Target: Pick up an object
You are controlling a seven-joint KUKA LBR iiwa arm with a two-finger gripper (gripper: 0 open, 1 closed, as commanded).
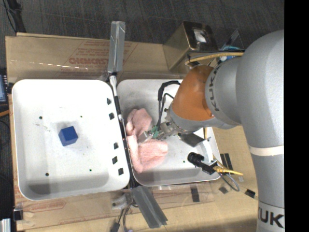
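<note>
From my remote station I record a blue cube (68, 135) in the left bin (29, 178), well to the left of the claw (157, 132), and a crumpled pink cloth (145, 151) in the right bin (159, 180) lying just under the claw, whose state I cannot tell.

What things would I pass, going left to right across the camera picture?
blue cube → pink cloth → arm
</note>
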